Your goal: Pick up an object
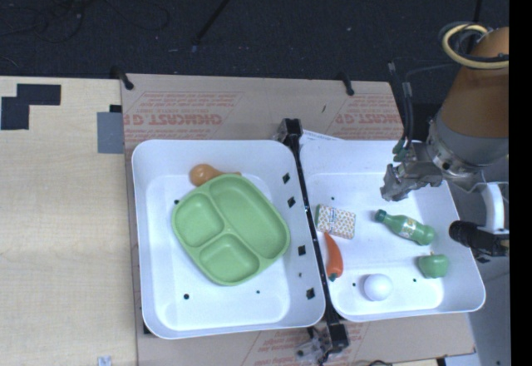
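My gripper (397, 187) hangs over the right bin (366, 158), near its far right part, just above and left of a green bottle (406, 227) lying on its side. Nothing shows between its fingers. Further objects in this bin are a small patterned packet (336, 221), an orange carrot (333, 256), a white ball (377, 287) and a green pepper-like piece (433, 265). The left bin (158, 273) holds a green divided plate (230, 228) with an orange object (202, 174) peeking out behind it.
A black divider (301, 223) runs between the two bins. Cardboard (224, 111) lies under and behind them. A wooden bench surface (58, 223) stretches to the left. The arm's body (472, 106) rises at the right edge.
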You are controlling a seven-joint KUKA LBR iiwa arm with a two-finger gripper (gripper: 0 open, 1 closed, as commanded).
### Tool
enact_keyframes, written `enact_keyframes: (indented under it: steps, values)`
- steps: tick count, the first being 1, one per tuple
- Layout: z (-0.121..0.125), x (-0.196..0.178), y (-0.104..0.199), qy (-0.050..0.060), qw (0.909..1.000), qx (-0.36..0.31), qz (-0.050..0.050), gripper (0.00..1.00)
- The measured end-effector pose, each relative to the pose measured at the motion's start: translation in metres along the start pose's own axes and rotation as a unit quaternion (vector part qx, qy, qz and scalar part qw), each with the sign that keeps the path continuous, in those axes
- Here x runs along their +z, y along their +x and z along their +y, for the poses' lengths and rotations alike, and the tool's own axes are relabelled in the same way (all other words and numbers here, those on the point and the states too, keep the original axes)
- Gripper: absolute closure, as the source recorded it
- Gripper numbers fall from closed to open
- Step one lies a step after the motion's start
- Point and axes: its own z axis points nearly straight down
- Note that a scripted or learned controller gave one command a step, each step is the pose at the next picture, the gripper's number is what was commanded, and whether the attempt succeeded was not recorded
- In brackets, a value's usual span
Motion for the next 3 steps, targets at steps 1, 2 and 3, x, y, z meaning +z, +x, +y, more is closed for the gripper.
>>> enact_keyframes:
  steps: [1, 2, 3]
  values:
    - [0.006, 0.005, 0.044, 0.001, 1.0, 0.002, 0.0, 1.0]
    - [0.017, 0.011, 0.083, 0.001, 1.0, 0.002, -0.001, 1.0]
    - [0.038, 0.009, 0.126, 0.001, 1.0, 0.002, -0.001, 1.0]
